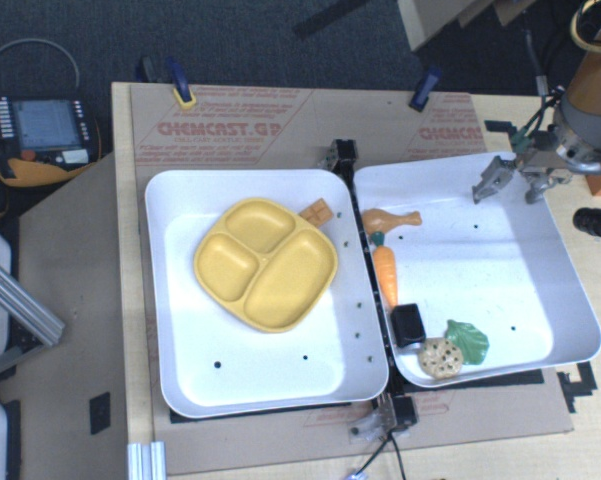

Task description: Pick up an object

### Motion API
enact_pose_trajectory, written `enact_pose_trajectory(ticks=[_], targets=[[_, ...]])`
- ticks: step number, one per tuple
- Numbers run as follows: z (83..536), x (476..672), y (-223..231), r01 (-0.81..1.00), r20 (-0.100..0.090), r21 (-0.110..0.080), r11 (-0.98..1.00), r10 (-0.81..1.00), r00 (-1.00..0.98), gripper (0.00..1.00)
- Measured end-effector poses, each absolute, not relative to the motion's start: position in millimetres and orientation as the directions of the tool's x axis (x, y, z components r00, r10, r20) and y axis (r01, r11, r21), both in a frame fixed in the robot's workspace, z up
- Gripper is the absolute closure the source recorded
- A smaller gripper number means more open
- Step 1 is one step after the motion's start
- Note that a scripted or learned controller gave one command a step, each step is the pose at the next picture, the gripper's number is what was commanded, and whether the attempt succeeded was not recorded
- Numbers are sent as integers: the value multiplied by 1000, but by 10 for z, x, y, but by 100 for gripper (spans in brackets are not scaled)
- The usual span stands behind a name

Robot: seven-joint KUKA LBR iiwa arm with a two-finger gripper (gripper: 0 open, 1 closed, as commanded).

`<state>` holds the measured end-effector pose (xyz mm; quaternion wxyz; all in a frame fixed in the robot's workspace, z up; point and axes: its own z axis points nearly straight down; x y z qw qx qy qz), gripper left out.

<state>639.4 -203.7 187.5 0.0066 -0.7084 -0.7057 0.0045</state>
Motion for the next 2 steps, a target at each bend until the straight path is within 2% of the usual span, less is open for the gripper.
enact_pose_trajectory(ticks=[1,2], targets=[[1977,6426,-2028,1000,0,0,0,1000,0,0],[1549,6405,-2033,1000,1,-6,0,1000,0,0]])
